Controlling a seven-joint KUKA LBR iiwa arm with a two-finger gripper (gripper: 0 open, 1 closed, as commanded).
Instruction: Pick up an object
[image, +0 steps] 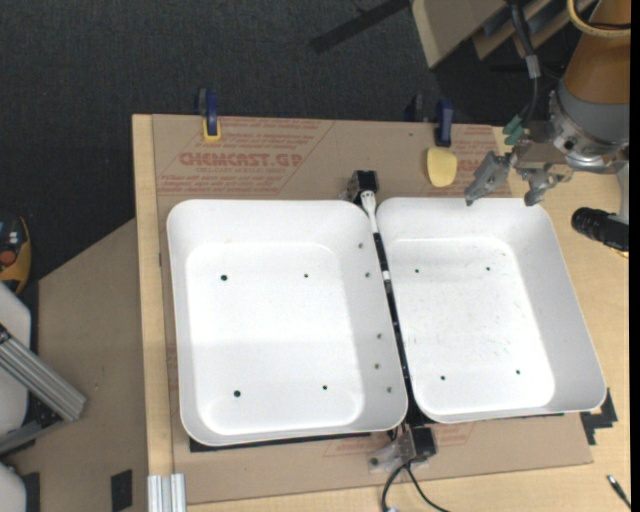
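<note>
One yellow object (441, 166) lies just left of the open tool (508, 188).

Single fixed cam above the bench (300, 150), looking down at a slant; far edge of bench at frame top, near edge at bottom; mid-range, left bin (270, 215) and right bin (470, 210) both fully framed; arm (600, 70) enters top right.
</note>
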